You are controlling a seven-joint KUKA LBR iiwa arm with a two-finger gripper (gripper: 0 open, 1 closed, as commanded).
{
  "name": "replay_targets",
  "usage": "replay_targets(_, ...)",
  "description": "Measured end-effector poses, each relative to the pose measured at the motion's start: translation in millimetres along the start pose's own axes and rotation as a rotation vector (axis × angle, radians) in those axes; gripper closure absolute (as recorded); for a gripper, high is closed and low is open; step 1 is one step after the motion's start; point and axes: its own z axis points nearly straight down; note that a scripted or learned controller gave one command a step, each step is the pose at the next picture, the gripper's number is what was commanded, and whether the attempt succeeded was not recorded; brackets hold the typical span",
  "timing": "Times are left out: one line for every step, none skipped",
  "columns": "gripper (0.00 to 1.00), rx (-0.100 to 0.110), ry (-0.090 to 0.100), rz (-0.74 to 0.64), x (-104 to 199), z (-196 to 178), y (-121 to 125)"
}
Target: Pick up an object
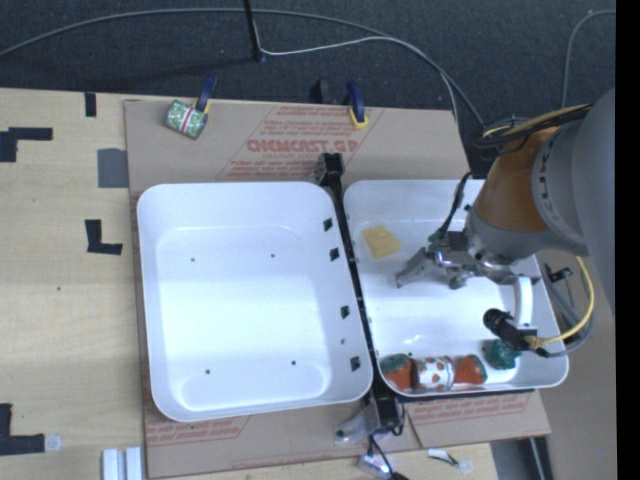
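Reaching in from the right, the grey arm (560, 183) with its orange band hangs over the right bin (400, 196), while the left bin (240, 298) sits alongside it, the two touching along a black divider. Next in size, the gripper (408, 274) is low in the right bin, its two grey fingers (412, 266) spread apart and pinching nothing. Just up and to the left of those fingertips lies a flat yellow piece (380, 241), near but apart from them; it looks like the closest candidate for a pick. Smaller things crowd the bin's near wall: a red and green object (400, 371), a white and red object (434, 372), an orange object (470, 371) and a teal object (500, 354), touching in a row. Outside the bins, a small green block (186, 118) rests on the cardboard. The risk, as I judge it, is that the yellow piece is thin and lies flat, so closing fingers may slide over it or push it toward the divider; the row at the wall is packed tight, leaving little room for a finger between neighbours.
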Motion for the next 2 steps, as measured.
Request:
replay_targets(0.00, 0.000, 0.000, -0.001, 0.7, 0.1, 0.2)
replay_targets(0.00, 0.000, 0.000, -0.001, 0.7, 0.1, 0.2)
